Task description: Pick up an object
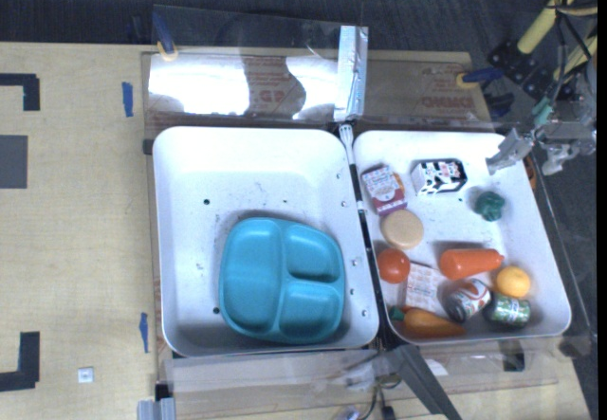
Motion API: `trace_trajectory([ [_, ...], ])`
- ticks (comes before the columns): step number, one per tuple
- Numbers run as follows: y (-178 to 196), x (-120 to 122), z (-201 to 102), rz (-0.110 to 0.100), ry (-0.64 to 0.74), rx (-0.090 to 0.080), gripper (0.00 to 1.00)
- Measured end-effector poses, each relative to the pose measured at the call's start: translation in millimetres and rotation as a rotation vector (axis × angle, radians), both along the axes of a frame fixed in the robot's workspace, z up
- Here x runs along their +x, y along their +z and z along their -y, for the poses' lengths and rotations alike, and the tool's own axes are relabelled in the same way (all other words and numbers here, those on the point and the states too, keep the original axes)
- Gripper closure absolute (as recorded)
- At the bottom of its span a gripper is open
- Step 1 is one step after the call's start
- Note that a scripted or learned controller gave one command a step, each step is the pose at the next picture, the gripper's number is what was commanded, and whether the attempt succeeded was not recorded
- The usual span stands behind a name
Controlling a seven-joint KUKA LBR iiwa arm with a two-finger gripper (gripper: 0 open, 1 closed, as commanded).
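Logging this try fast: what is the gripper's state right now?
Gripper: cannot be told. It sits at the right bin's upper right edge, above the small green object, with nothing seen in it.

Two white bins (180, 219) (545, 247), one blue tray (282, 281), two carrots (469, 262) (427, 320), two cans (468, 300) (509, 312).

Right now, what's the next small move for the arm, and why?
Probably bring the gripper left and down over the dark green toy. The gripper sits at the right bin's upper right rim, holding nothing, and that toy lies nearest, apart from the other items.
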State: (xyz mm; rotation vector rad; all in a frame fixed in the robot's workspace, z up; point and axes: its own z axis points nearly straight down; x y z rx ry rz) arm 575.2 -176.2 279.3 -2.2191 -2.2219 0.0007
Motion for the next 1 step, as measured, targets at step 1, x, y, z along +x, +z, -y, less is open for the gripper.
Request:
trace_trajectory([
  [1, 10.9, 1.2, -0.2, 0.004, 0.002, -0.001, 1.00],
])
